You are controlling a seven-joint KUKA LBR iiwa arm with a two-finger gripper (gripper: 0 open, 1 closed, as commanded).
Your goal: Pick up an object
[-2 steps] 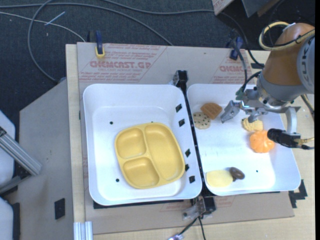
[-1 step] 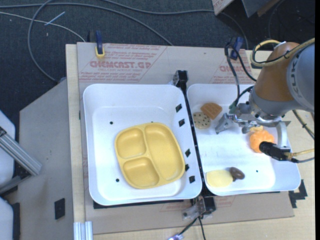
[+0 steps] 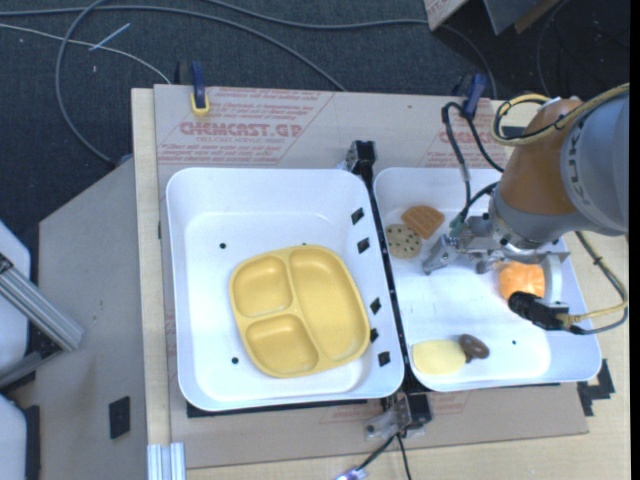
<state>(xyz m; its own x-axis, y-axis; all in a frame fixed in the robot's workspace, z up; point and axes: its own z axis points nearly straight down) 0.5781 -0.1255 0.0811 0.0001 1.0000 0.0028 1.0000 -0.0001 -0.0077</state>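
Objects are sitting in your right bin point(image 3: 430, 313): round perforated cracker point(image 3: 403, 239), ridged waffle point(image 3: 424, 219), orange lump point(image 3: 524, 279), pale yellow slab point(image 3: 439, 357). Your end effector point(image 3: 440, 256) is hovering there; grip unreadable.

Yellow divided plate point(image 3: 298, 311), left bin point(image 3: 190, 268)

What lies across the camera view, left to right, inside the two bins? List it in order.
Yellow divided plate → round speckled cookie → waffle-patterned cracker → pale yellow slice → small brown piece → orange object.
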